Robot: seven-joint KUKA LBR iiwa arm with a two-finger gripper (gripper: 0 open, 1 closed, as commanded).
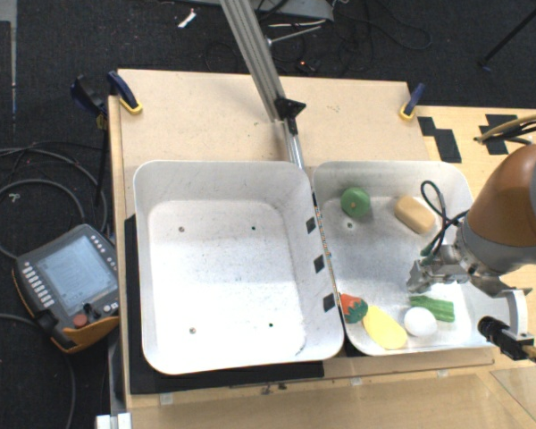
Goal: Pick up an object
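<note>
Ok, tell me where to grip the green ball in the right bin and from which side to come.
Grip the green ball across its widest middle, coming straight down from above. It looks round, so no side seems better, and it sits apart from the tan block with bare bin floor around it, leaving room for both fingers.
</note>
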